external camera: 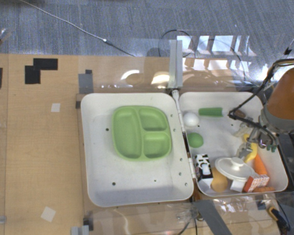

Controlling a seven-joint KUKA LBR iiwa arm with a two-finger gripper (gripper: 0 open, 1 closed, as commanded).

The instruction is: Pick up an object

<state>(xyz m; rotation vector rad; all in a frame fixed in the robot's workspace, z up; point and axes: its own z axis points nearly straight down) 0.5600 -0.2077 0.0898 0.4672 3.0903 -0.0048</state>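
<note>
Objects crowd right bin (279,180) front edge; gripper (251,143) above, grip state unclear.

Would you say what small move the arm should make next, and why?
Probably lower the gripper straight down toward the yellow piece beneath it: it hangs over the right bin, among crowded items near the white bowl, with nothing visibly held.

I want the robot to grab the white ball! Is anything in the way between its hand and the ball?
Nothing visible blocks it. The hand hovers at the right bin's right side, and bare bin floor lies between it and the white ball. The green stick and green ball sit close beside the white ball.
</note>
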